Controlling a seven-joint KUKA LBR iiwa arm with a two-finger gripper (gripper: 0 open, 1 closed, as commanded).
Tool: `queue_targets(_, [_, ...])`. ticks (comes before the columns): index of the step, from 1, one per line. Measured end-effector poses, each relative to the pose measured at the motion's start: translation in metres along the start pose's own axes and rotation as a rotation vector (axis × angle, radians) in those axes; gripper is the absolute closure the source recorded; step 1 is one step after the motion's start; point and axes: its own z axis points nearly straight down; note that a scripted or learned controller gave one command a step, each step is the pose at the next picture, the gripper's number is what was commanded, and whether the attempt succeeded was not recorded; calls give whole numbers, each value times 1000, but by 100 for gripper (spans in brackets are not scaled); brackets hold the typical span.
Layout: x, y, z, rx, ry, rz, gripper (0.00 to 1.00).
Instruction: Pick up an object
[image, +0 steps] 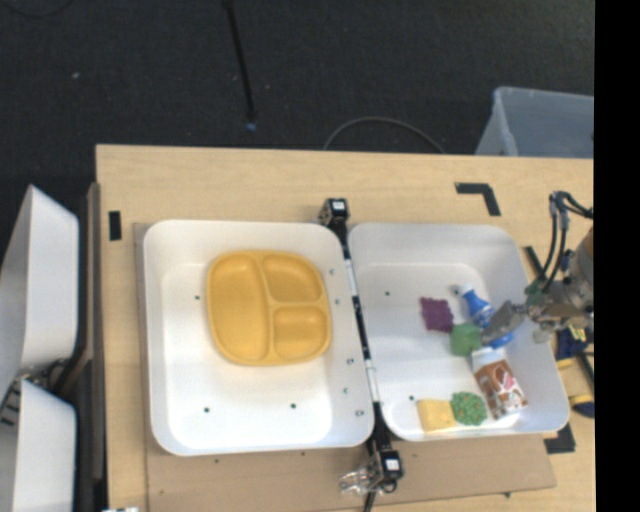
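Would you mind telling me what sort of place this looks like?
Probably a robotics lab's pick-test bench: a wooden bench bears two white bins, one holding a yellow divided plate, the other small toys, with the pincer reaching in.

The grey two-finger gripper (503, 322) reaches in low over the right shallow white bin (400, 260), its tip just beside a blue-and-white tube (474, 303) and a green lumpy block (465, 338). Just past those lies a small purple piece (436, 313); nearer the front rim sit a red-brown printed packet (499, 386), a green bumpy ball (468, 407) and a yellow square sponge (434, 414). Well beyond the gripper, the left white bin (180, 400) holds a yellow three-compartment plastic plate (268, 306).
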Motion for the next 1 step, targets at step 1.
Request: queue_targets(1, [1, 3, -7, -12, -3, -4, 0])
